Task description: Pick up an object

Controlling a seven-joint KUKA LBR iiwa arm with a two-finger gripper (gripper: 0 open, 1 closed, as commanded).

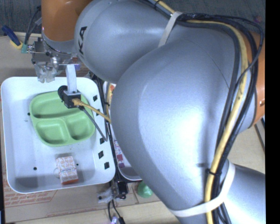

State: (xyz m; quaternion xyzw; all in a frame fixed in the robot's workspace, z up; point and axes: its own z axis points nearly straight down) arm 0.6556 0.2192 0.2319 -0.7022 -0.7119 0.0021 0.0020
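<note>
A green divided plate [60,120] lies in the upper middle of the left white bin [11,139]. A small orange-and-white carton [66,169] lies near that bin's front wall. My gripper [45,74] hangs over the bin's back left edge, just beyond the plate's far rim and apart from it. Nothing shows in its grasp. The arm's orange wrist band [60,13] sits right above it.
The grey arm [177,106] covers most of the right bin [126,174], where a sliver of a labelled item [119,157] peeks out. A black cable mount with a yellow cable [70,98] hangs over the plate. A green object [144,189] lies by the front edge.
</note>
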